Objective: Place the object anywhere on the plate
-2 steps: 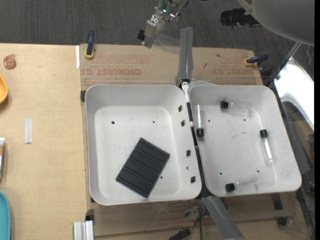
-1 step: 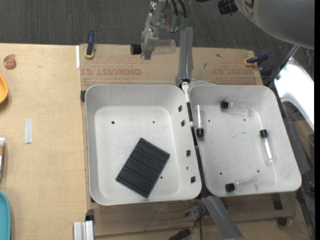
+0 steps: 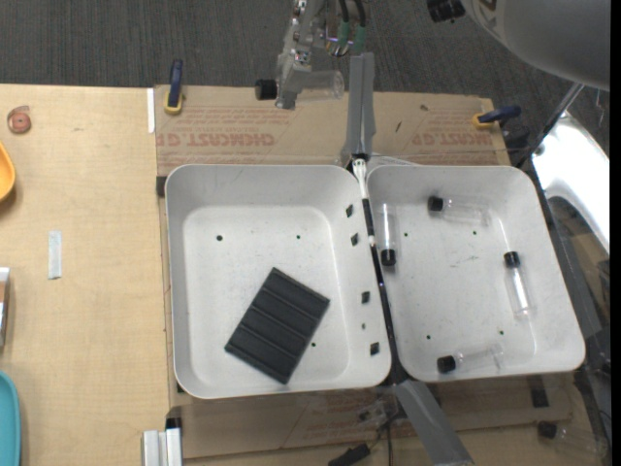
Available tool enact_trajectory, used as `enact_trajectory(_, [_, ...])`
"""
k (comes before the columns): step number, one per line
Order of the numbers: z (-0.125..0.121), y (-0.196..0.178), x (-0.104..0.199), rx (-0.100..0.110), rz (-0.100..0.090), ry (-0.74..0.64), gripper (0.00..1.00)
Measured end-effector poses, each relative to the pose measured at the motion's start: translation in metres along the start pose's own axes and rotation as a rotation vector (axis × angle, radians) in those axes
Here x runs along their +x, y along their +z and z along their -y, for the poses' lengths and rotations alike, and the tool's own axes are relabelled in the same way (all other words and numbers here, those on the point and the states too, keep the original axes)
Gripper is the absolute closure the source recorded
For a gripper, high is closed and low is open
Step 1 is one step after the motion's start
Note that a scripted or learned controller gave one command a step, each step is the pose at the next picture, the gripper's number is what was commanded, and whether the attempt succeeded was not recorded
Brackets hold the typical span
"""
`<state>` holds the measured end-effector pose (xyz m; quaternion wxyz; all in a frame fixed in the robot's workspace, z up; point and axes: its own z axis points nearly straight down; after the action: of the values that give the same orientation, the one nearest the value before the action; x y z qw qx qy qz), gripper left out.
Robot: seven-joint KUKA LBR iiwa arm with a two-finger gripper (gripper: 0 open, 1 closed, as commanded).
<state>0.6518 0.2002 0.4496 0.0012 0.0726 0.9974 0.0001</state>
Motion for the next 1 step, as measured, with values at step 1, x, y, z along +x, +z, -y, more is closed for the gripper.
enact_trajectory(1, [0.0008, -0.0081, -0.0017, 0.000, 0.001, 0.004, 1.00])
